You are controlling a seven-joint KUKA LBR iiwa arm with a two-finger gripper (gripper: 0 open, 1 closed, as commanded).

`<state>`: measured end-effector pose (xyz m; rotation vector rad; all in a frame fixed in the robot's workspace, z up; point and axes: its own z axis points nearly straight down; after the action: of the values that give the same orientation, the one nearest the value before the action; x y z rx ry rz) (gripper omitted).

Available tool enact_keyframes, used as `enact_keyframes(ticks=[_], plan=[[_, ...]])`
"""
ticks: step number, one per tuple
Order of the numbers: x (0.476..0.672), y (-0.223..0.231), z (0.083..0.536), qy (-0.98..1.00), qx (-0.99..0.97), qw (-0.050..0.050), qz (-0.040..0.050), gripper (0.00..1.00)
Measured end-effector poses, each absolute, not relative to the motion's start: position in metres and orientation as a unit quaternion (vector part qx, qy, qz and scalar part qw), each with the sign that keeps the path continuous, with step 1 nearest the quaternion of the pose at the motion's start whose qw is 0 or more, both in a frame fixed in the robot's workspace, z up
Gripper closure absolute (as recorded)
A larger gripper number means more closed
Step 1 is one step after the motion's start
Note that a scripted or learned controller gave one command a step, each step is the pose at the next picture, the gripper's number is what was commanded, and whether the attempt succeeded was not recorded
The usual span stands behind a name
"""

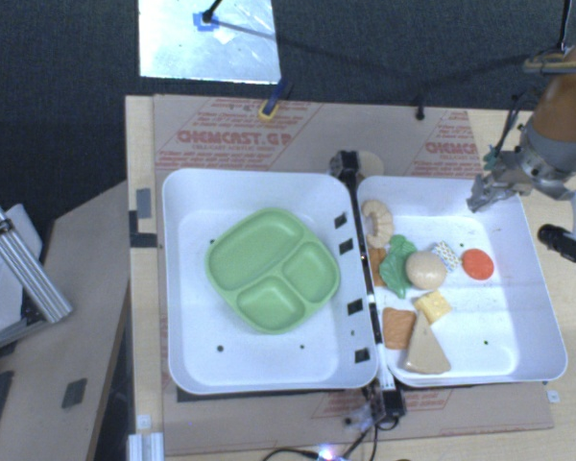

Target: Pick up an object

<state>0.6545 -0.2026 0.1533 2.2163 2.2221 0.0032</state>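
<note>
Toy food pieces, any one of which would satisfy the pick, lie clustered in the right bin (533,301), toward its left wall and near edge. I count about eight: a pale shrimp-like curl (377,221) farthest back, a green leafy piece (397,262), a round beige egg-like ball (425,269) touching it, a small speckled block (446,254), an orange-red disc (477,263) a little apart to the right, a yellow cube (433,306), an orange slab (397,327), and a tan wedge (425,350) near the front edge.

One green three-compartment plate (273,270) sits alone in the left bin (187,286), probably kept separate as a destination.

One gripper (484,192) hangs over the right bin's far right corner, well apart from the cluster, nothing seen in it; whether it is open I cannot tell.
</note>
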Motion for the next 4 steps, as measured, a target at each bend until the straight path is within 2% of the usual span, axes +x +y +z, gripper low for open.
enact_keyframes(ticks=[2, 4], plan=[[0.657, -0.204, 0.226, 0.709, 0.705, 0.002, 0.0011, 1.00], [0.621, -0.099, 0.233, 0.709, 0.705, 0.000, 0.0004, 1.00]])
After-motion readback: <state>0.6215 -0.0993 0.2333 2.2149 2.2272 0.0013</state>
